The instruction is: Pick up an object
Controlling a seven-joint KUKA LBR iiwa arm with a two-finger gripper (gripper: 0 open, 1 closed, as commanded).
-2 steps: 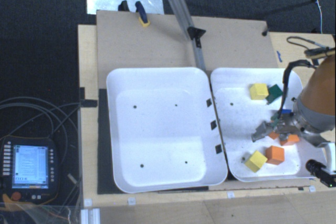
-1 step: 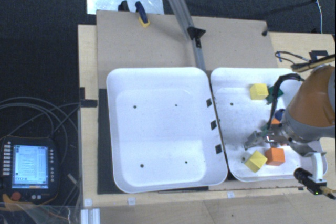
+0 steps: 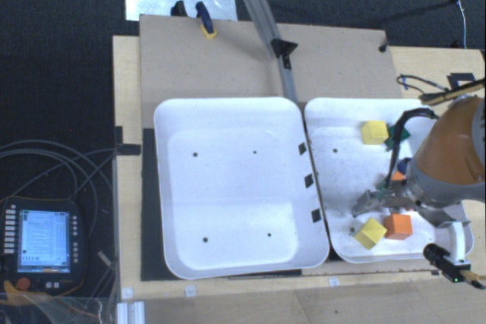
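Camera view, from above and at a slant: my arm (image 3: 456,155), grey with an orange band, reaches in over the right bin (image 3: 342,117), and my end effector (image 3: 370,201) hangs low above that bin's floor. Its grey fingers are too small and blurred for me to tell how far apart they stand, and nothing is seen between them.

Task objects. A yellow block (image 3: 370,233) lies just below my end effector, apart from it. An orange block (image 3: 398,226) sits just beside the yellow one, on the side nearer my wrist. A second yellow block (image 3: 374,133) rests well beyond my end effector, near the bin's far wall, with a small green piece (image 3: 398,136) just beside it.

Writing. A teach pendant (image 3: 38,245) lies far across from my end effector, past the left bin (image 3: 228,114); its lit screen carries lines of text too small to read.

Edges and room. The right bin's near rim runs close under the two lower blocks; the wall shared with the left bin stands a little way off from my end effector. The left bin's floor offers broad open room.

Surface and room. Both bins sit on a brown board upon a pale tabletop (image 3: 125,163). Dark carpet surrounds it. A grey pole (image 3: 258,4) slants across the board's far edge.
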